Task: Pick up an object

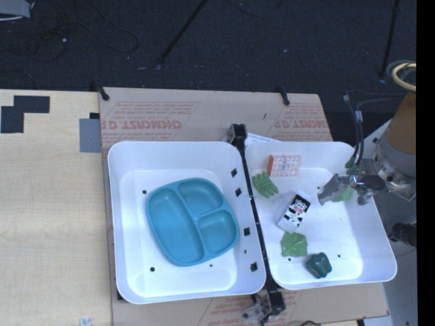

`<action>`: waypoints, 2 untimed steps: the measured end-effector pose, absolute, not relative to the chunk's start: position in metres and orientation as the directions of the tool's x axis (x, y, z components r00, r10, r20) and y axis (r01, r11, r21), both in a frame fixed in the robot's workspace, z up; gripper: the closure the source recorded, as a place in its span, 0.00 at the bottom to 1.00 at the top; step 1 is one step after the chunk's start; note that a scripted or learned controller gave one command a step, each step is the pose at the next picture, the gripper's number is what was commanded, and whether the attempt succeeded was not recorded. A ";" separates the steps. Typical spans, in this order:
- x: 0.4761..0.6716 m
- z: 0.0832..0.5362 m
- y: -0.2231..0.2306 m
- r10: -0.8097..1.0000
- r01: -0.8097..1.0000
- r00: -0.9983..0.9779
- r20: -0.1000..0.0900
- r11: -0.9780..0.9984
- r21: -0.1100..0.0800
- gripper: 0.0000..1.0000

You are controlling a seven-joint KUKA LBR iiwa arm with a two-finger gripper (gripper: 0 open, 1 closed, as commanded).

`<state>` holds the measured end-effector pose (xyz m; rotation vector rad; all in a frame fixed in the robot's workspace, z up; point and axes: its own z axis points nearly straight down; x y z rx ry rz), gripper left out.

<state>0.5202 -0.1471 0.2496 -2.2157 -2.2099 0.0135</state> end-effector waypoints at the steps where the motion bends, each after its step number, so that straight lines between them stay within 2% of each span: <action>1: 0.522 0.256 -0.147 1.000 1.000 0.000 0.000 0.000 -0.001 0.00; 2: 0.529 0.209 -0.147 1.000 1.000 0.000 0.002 0.000 -0.007 0.00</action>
